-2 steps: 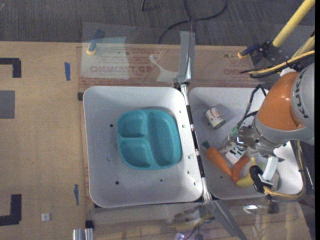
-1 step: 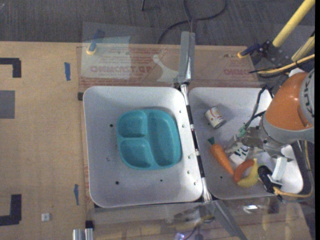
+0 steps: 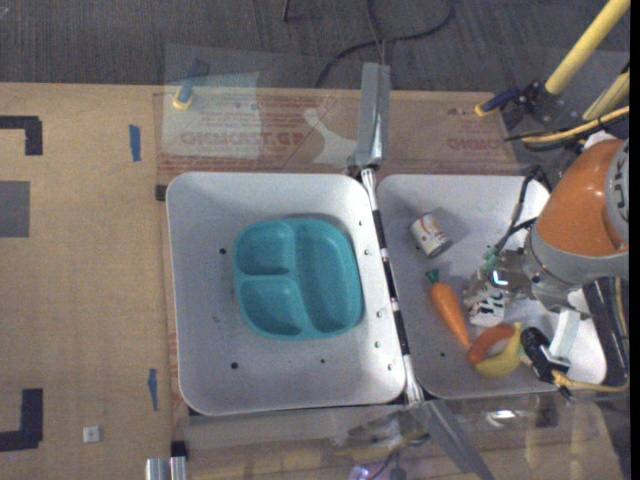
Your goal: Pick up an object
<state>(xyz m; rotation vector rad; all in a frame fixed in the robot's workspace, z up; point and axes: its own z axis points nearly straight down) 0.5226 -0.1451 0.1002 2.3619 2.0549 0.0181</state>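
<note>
Below, you had two shallow white bins side by side on the counter point(image 3: 80, 298). The left bin point(image 3: 200, 368) carried a teal divided plate point(image 3: 298, 277), lying flat near its middle.

The right bin point(image 3: 470, 193) held the loose objects. A small white cup with a red mark point(image 3: 430, 234) lay tilted toward the upper left of that bin. An orange carrot point(image 3: 449, 311) lay diagonally below it, green tip pointing up and left. A red-and-yellow item point(image 3: 497, 350) (its exact kind could not be told) sat just beyond the carrot's lower end, close to the bin's near wall. A white piece with dark markings point(image 3: 488, 308) sat just right of the carrot.

The arm point(image 3: 580, 208) reached in from the right, its orange band over the right bin's far side. The pincer point(image 3: 497, 278) hung over the white marked piece, near the carrot. You could not tell whether the pincer was released or clenched, nor whether it touched anything, because the wrist hid its tips.
</note>
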